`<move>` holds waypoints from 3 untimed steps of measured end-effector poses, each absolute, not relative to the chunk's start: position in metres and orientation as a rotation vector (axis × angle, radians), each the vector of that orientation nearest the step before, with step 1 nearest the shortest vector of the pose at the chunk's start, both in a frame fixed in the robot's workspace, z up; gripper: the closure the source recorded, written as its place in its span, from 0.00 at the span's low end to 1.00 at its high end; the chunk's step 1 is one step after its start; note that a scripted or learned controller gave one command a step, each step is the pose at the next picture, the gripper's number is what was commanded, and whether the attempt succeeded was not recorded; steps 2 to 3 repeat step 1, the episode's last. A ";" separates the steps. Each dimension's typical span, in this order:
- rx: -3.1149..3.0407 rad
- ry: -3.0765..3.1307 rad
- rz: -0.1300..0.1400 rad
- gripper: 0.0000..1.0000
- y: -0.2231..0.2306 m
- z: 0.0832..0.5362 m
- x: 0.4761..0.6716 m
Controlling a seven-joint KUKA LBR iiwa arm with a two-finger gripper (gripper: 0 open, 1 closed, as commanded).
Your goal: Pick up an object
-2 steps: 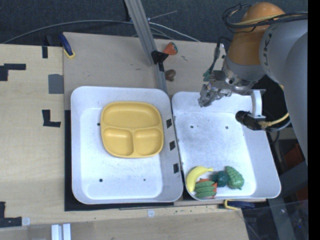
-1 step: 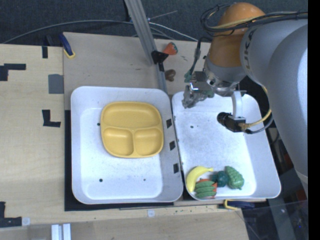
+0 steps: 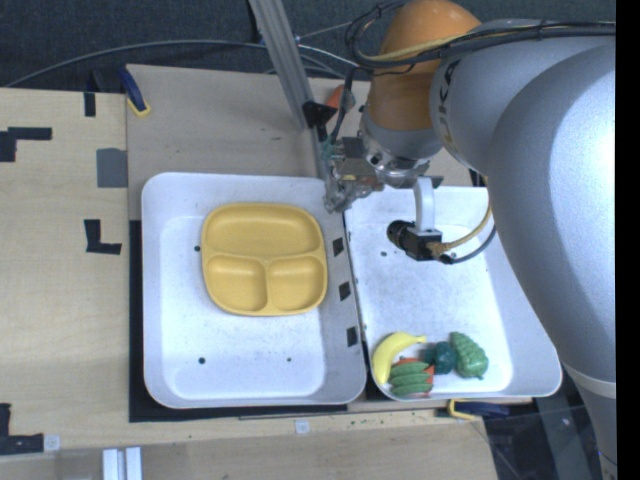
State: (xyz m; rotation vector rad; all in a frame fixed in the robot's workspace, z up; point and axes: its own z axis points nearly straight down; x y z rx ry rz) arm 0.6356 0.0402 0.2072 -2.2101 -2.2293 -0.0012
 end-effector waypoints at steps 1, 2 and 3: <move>-2.212 -2.229 -0.003 1.00 0.095 0.225 0.642; -2.212 -2.229 -0.003 1.00 0.095 0.225 0.642; -2.212 -2.229 -0.003 1.00 0.095 0.225 0.642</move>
